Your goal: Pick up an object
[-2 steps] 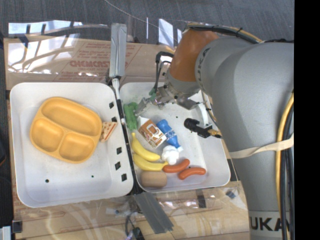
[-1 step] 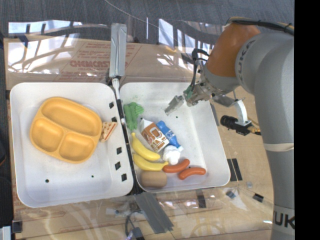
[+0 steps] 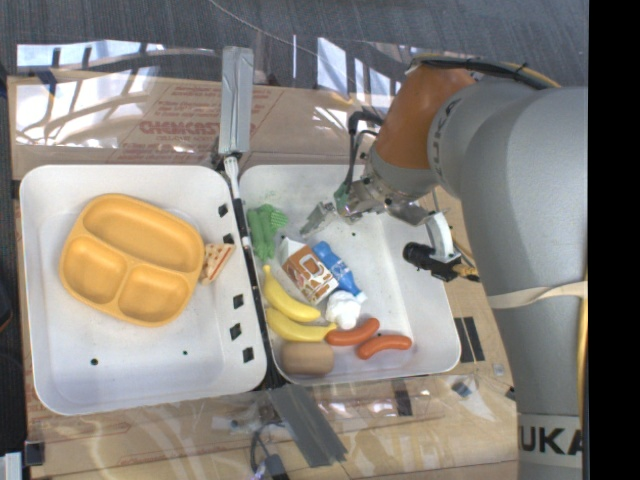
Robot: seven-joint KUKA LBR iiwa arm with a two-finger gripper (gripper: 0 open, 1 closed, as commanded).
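Tube, blue and white, lying in right bin against carton, just below gripper; open or clenched, cannot tell. Probably light, slick, squashy: best pinched across the blue body. Long axis slanting upper left to lower right, white cap toward sausages.

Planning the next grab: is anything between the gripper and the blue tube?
Nothing visible. The gripper hangs over bare bin floor just above the blue tube; the brown packet lies beside the tube, not over it.
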